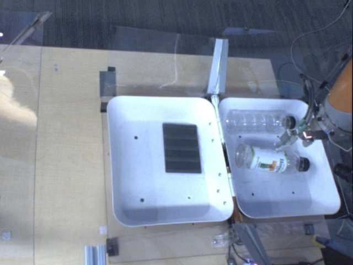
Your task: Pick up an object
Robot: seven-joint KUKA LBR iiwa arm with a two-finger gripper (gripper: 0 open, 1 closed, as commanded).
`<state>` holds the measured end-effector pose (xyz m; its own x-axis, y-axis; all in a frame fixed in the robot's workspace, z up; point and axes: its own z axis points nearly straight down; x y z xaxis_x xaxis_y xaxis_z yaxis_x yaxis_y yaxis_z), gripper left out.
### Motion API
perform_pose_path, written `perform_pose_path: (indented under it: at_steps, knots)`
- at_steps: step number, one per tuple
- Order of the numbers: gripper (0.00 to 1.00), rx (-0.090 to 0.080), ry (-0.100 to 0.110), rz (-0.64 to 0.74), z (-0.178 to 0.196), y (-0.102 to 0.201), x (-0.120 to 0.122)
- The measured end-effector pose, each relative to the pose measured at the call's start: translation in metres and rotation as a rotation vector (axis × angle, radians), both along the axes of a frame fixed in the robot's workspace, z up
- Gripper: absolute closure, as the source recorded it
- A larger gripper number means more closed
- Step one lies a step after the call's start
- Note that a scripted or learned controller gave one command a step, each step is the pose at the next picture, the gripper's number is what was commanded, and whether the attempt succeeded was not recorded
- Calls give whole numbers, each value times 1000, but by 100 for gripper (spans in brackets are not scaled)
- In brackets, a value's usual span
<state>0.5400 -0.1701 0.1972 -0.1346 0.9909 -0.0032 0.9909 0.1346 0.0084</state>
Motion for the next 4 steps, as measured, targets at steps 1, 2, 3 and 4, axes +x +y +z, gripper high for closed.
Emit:
perform_pose_path:
  at_steps: [1,2,3,4]
  knots:
    - [0,-2,-5,105,-107,48,12]
    - [0,0,11,179,-108,61,71]
    - [0,2,1,-107,-11,123,48]
    - [0,2,2,-161,-12,73,39]
